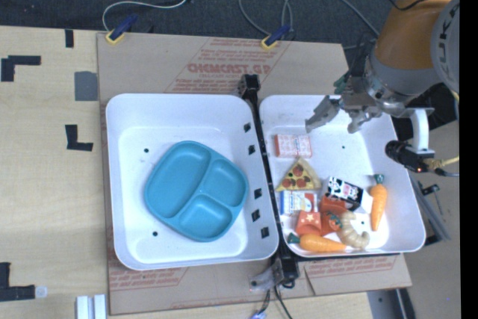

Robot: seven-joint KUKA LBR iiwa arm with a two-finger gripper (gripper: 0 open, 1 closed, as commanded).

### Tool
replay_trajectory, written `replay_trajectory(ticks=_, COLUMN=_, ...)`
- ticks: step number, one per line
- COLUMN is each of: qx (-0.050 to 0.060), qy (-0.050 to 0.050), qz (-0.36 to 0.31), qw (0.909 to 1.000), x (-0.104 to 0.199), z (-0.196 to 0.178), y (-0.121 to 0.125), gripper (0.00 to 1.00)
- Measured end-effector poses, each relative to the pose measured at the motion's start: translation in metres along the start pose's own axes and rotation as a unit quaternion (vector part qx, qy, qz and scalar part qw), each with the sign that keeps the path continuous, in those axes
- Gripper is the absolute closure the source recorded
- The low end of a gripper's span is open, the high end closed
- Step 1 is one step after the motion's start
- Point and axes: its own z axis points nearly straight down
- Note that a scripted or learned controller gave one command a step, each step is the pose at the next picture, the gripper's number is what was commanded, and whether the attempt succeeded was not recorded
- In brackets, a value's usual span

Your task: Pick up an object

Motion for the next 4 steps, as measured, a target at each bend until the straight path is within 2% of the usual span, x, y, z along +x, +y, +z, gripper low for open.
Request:
replay_trajectory(ticks=1, qx=0.002, qy=0.001, qz=0.000, qw=1.0000, x=-0.005, z=0.144, y=-0.008, gripper=0.00)
replay_trajectory(ticks=2, qx=-0.007, qy=0.001, qz=-0.001, qw=1.0000, x=-0.032, z=0.156, y=0.082, gripper=0.00)
replay_trajectory(ticks=3, qx=-0.007, qy=0.000, qz=0.001, qw=1.0000, x=-0.007, z=0.157, y=-0.011, gripper=0.00)
replay_trajectory(ticks=4, qx=-0.003, qy=0.000, qz=-0.001, qw=1.0000, x=-0.011, z=0.163, y=0.084, gripper=0.00)
